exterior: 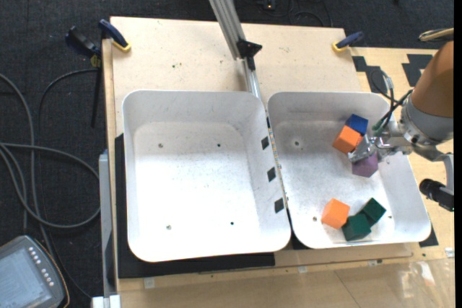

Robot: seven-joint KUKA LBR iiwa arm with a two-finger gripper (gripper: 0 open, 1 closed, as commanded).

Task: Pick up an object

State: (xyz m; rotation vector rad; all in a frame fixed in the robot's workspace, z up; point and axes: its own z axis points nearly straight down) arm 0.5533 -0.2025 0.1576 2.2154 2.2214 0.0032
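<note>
Five blocks are counted in the right bin: two orange, one blue, one purple, one dark green. An orange block is seen towards the far right of that bin, with the blue block touching it on the far side. Just near of the pair lies the purple block. The end effector is placed right among these three, reaching in from the right; whether it is clenched or released cannot be told, and nothing is clearly seen between its tips. At the near edge of the same bin the second orange block is found, with the green block just to its right. One left bin is set beside it. Both bins are carried by the pale worktop.
</note>
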